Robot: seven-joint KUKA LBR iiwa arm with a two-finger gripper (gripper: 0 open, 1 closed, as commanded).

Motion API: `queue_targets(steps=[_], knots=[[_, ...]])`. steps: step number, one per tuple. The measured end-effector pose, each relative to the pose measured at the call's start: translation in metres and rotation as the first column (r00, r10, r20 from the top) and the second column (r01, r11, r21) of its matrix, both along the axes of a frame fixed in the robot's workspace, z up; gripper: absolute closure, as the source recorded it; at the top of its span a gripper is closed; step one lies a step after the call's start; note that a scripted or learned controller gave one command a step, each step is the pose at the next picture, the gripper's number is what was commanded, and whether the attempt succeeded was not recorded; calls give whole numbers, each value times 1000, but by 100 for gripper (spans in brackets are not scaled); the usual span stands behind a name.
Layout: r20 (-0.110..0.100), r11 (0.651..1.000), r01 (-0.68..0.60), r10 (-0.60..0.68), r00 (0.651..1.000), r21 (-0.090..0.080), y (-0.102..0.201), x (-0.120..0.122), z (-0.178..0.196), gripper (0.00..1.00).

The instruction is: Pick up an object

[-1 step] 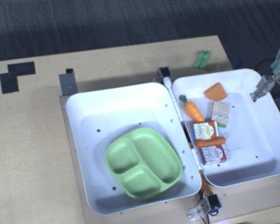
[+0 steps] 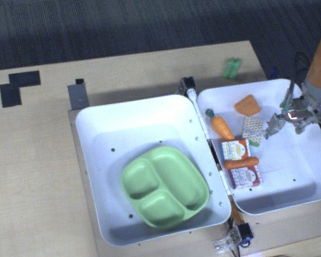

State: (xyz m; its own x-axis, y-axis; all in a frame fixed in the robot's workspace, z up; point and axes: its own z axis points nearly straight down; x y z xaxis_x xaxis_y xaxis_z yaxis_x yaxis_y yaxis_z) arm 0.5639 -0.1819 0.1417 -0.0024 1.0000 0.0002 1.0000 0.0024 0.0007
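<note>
The right bin (image 2: 283,195) holds several small items. An orange carrot (image 2: 221,127) with a green top lies by its left wall. An orange square piece (image 2: 247,105) sits further back, with a dotted grey packet (image 2: 253,129) in front of it. Two red-and-white boxes (image 2: 240,163) lie below the carrot. My gripper (image 2: 278,116) hovers over the right half of this bin, just right of the dotted packet. It is open, with nothing between its fingers.
The left bin (image 2: 97,136) holds a green divided plate (image 2: 164,185). A green object (image 2: 231,68) lies on the bench behind the right bin. Black clamps sit at the divider between the bins, at back (image 2: 187,83) and front (image 2: 242,231).
</note>
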Motion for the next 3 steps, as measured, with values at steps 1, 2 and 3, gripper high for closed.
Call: queue_targets(steps=[1, 2, 3], knots=[[6, 1000, -3, 3, 1000, 0, 48, 62, -56, 0], [11, 1000, -5, 5, 1000, -2, 48, 63, -44, 100], [6, 1000, -4, 4, 1000, 1, 124, 106, 45, 100]])
